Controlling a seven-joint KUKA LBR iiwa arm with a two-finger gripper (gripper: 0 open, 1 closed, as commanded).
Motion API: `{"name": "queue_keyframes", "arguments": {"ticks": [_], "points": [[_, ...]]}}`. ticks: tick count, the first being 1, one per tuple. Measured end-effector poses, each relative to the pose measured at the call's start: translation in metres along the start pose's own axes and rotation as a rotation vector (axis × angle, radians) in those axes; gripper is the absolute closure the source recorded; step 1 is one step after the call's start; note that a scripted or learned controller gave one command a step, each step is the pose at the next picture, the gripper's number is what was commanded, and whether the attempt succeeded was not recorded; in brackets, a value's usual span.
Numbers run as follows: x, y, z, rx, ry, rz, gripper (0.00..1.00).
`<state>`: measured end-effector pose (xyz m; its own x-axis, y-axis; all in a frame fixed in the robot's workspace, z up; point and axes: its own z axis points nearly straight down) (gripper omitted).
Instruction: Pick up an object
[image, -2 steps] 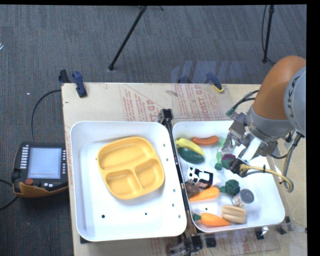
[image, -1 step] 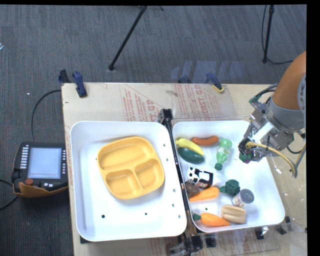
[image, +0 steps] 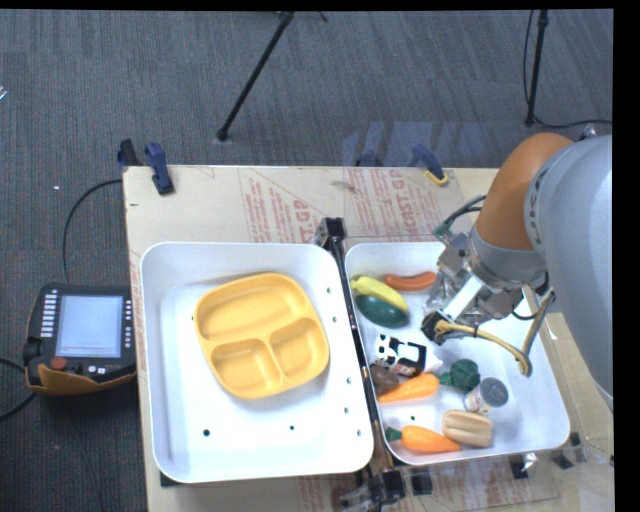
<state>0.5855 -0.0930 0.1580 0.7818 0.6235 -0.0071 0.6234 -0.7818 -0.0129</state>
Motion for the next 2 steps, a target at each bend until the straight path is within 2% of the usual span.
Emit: {"name": "queue_keyframes", "arguments": {"ticks": [1,2], "points": [[0.001,0.001,-0.003,-0.004,0.003,0.0,0.0],[0.022,0.005,0.074,0.0,0.001,0.194,0.0]]}}
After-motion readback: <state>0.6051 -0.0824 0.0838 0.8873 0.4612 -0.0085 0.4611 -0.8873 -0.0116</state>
